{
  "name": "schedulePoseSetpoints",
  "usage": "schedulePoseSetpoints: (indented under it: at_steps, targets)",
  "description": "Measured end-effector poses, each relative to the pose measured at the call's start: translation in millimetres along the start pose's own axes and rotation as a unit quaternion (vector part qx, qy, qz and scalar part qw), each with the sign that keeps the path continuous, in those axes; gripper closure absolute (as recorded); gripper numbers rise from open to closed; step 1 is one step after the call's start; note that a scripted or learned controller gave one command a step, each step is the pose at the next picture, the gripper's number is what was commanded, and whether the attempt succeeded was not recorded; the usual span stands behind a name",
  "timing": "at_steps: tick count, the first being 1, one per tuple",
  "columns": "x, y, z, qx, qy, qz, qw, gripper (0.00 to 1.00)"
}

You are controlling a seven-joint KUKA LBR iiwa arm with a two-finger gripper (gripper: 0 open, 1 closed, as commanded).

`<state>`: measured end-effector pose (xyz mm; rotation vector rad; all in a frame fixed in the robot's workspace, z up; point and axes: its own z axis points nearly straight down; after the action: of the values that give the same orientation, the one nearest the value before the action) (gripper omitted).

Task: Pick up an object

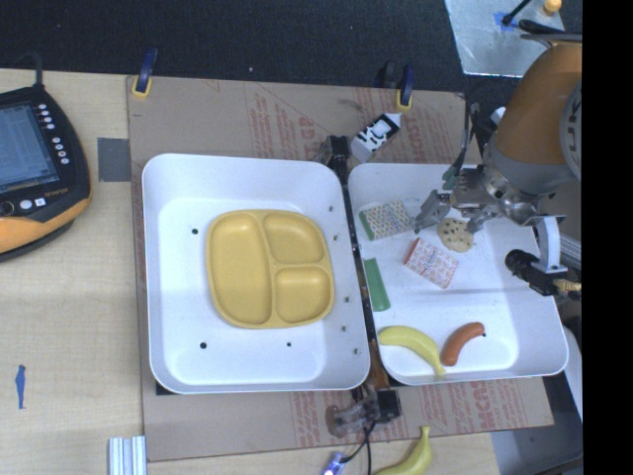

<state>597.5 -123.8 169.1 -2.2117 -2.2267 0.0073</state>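
The right bin [534,349] holds a round tan cookie [454,234], a red-and-white patterned packet [430,262], a green-patterned card [385,220], a green stick [376,284], a yellow banana [412,345] and an orange-red sausage [462,342]. My gripper [455,212] hangs over the bin's upper middle, its fingers spread to either side just above the cookie. Nothing sits between the fingers. The left bin [178,354] carries a yellow divided plate [269,267].
A teach pendant [35,171] lies on the bench at far left. A black-and-white object [376,135] rests behind the bins. Another banana [413,455] lies on the cardboard in front of the right bin. Blue clamps [144,71] pin the cardboard's back edge.
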Motion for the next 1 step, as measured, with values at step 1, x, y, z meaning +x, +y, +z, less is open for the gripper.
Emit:
schedulePoseSetpoints:
  at_steps: [1]
  targets:
    - [-6.9, -4.6, 78.1, 0.0, 0.0, 0.001, 1.0, 0.0]
